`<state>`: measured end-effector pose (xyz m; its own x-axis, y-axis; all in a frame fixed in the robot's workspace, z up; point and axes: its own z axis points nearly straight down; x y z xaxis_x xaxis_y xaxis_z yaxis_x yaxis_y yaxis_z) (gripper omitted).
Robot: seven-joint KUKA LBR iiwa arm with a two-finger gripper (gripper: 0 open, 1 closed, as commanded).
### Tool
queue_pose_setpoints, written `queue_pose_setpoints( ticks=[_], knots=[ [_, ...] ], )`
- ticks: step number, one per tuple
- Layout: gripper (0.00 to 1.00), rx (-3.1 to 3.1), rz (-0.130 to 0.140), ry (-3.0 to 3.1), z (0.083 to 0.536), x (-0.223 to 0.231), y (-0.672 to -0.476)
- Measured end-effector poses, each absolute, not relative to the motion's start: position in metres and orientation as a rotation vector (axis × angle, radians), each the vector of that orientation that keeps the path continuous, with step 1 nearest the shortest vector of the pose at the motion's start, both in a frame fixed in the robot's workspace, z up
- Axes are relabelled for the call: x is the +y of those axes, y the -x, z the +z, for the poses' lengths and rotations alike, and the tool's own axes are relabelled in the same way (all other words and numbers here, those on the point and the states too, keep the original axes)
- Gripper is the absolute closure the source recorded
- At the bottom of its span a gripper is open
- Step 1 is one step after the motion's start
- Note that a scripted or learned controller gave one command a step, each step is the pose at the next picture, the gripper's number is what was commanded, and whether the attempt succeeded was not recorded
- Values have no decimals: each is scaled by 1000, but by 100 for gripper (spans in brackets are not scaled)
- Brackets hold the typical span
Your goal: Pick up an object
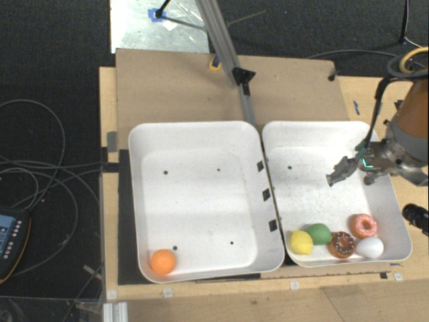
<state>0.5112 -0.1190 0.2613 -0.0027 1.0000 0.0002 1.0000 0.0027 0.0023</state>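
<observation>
My hand [337, 174] hangs over the right bin [315, 146]. Finger state: cannot tell. Pink donut [363, 225] lies nearer the camera, well apart.

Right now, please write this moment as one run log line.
hand: over right bin, holds nothing | yellow ball, green ball: near edge | orange ball: left bin
</observation>
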Motion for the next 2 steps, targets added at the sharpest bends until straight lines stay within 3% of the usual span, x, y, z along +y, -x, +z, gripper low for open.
queue_pose_setpoints(
  ticks=[2],
  knots=[
    [0, 2224, -2, -2223, 163, -115, -502]
  ],
)
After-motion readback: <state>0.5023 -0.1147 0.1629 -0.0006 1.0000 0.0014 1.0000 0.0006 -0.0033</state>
